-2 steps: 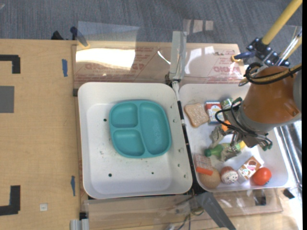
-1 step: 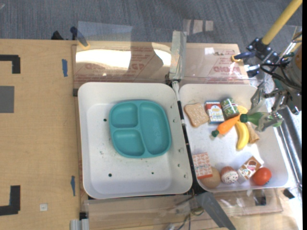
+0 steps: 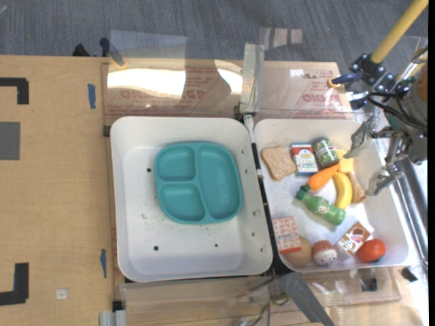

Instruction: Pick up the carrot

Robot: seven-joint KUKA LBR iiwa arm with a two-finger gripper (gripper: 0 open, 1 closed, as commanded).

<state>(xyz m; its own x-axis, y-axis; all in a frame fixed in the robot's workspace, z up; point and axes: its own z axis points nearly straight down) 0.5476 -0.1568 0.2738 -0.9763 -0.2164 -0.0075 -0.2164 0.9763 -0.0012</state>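
Camera view is showing the carrot (image 3: 323, 177) lying at centre right, touching a banana (image 3: 344, 189) and green bottle (image 3: 320, 206); the pincer (image 3: 372, 160) is hanging spread, holding nothing.

One fixed camera looked down at a slant from above the bench (image 3: 47, 182). It took in both white bins (image 3: 129, 202) side by side, from moderately far.

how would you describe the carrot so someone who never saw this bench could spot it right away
Look in the right-hand white bin, the one crowded with toy food, not the one holding the teal plate. Near its middle the carrot lies slanted between the green can above and the yellow banana beside it. It is the only plain orange, tapered piece; the tomato is round and redder.
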